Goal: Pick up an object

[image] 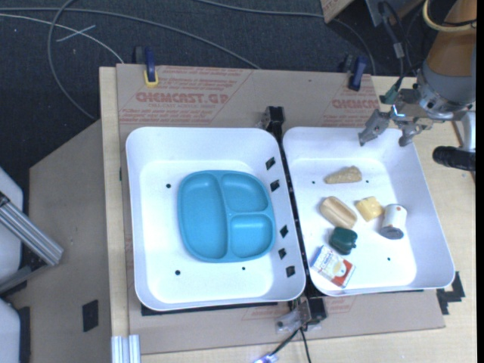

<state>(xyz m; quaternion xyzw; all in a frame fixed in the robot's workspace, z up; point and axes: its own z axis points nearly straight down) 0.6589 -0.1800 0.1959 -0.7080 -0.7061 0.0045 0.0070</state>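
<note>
Metal gripper (390,130) spread, holding nothing; glossy white right bin (423,203) holds small lumpy foods.

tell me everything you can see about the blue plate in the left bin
The blue plate is a rounded, light blue divided plate that looks like plastic, with three compartments: one large at the left, two smaller at the right. It lies flat and upright on the floor of the left bin, roughly centred, clear of the walls. Nothing lies on it.
</note>
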